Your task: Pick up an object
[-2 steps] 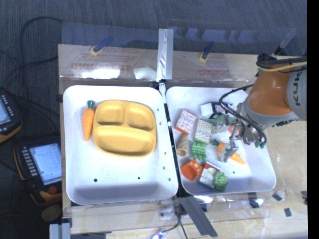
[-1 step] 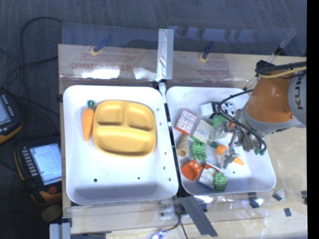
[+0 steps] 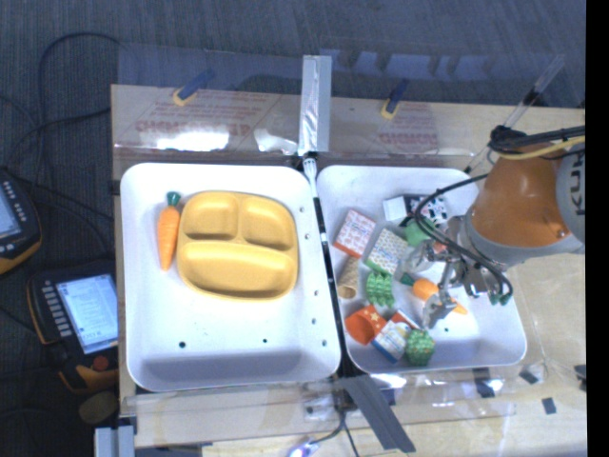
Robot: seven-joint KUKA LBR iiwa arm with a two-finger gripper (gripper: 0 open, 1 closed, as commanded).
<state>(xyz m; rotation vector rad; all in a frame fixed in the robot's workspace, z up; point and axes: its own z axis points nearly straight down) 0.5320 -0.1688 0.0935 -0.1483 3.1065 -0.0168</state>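
The right bin holds a heap of small items. Among them are a pink box, a white patterned box, a green block, an orange cup, a green knobbly piece and a small blue-and-white box. The arm's orange band hangs over the bin's right half. My gripper is low over the heap, right beside a small orange piece. Whether it touches that piece is unclear.
The left bin holds a yellow divided tray and a toy carrot along the tray's left side. A metal divider stands behind the gap between the bins. Cables run from the wrist across the right bin's back.
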